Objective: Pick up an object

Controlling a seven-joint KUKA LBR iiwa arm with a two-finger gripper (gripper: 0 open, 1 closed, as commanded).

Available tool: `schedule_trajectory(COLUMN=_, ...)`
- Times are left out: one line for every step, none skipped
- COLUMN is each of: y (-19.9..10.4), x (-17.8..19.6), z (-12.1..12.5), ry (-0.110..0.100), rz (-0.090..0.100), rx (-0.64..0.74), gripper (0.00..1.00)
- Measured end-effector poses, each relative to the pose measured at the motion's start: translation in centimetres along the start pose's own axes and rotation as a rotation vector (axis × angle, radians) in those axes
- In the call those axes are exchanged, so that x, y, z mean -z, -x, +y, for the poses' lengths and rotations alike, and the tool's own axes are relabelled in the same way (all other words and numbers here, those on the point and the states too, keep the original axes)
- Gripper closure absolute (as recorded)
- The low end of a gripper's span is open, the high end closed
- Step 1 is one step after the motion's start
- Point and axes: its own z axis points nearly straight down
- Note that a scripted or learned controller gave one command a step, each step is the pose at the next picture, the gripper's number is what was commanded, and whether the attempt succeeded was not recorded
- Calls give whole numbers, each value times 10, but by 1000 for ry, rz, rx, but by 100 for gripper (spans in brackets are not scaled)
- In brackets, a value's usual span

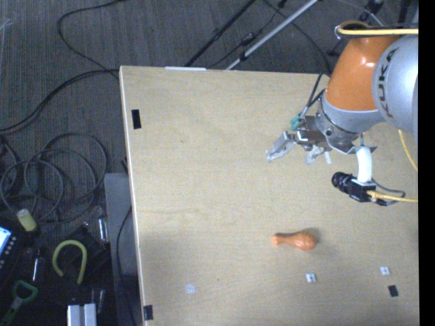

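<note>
Inspector: Nearest the camera, an orange gourd-shaped toy [296, 240] lies flat on the bare tabletop [204, 182], neck pointing to the view's left.

Clerk: And the hand?

Inspector: Farther back, the hand [293, 148] hangs well apart from the toy, fingers spread, nothing between them.

Clerk: Risk?

Inspector: In my judgement, a rounded, tapered body may roll or squirt from the pads if the closure lands off-centre. A descent at the hand's present position would close on nothing.

Tan bench [204, 182] w/ orange gourd-shaped obj [296, 240] on it.
</note>
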Motion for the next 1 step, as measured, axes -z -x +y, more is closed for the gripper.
schedule_trajectory(y=60, x=-23, z=38, ry=-1, rz=-1, rx=-110, gripper=0)
